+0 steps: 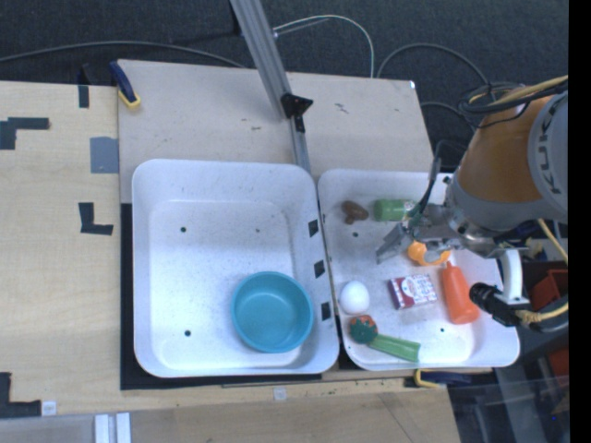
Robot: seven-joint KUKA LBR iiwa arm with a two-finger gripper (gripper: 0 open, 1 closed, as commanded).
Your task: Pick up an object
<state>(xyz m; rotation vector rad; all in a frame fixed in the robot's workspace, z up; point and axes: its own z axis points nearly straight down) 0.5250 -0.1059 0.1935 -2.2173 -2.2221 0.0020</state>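
Objects to pick are all in the right bin (480, 353), 7 of them as far as I can count. Nearest the camera is a green tool (388, 343) with a red-and-green knob at its left end, lying along the front wall. Just behind it sits a white ball (354, 296), and to its right a small red box (413, 292) with a white label; there's print on it but it's too small to read. Right of the box is an orange bottle (458, 293) lying down. Behind that is a little orange piece (418, 252), right under the gripper (399, 240). The fingers are spread wide and point down-left into the bin with nothing between them, and the tips look just above the floor. Further back are a green can (391, 209) on its side and a brown lump (355, 211) to its left, near the rear wall.

The left bin (152, 247) has 1 thing, a blue bowl (271, 311), upright at the front right corner.

The arm (503, 169) comes in from the right, with its orange band above the wrist. There are letters on the grey part at the edge, looks like "KU", cut off. A grey pole (263, 49) slants across the far side of the bench (55, 210), and a blue-and-yellow clamp (124, 84) sits at the back left.
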